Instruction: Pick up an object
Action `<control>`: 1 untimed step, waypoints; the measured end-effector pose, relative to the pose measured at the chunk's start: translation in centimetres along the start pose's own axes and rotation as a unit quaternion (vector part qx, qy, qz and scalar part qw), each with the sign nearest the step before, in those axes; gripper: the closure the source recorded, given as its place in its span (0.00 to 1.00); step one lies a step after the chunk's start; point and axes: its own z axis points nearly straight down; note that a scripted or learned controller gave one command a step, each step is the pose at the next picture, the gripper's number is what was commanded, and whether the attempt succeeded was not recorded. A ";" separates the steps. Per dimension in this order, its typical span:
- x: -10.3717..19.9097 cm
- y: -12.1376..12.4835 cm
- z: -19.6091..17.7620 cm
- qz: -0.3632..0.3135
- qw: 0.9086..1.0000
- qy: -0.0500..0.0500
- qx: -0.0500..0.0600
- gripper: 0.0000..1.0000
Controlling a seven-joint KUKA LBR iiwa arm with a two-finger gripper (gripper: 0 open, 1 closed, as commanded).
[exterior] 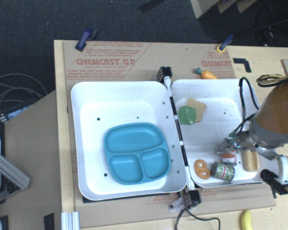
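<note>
Grey gripper (229,150) hangs low in the right bin (216,91), the can (224,171) just below; finger state I cannot tell. Next: descend and clamp.

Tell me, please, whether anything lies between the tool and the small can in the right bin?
Nothing visible does. The tool hangs low in the right bin, directly above the can, which lies on its side. A pretzel sits just left of the can and a tan piece to the right, neither in between.
</note>
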 end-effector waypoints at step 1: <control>9.5 4.5 -8.9 -0.002 1.000 0.001 0.001 1.00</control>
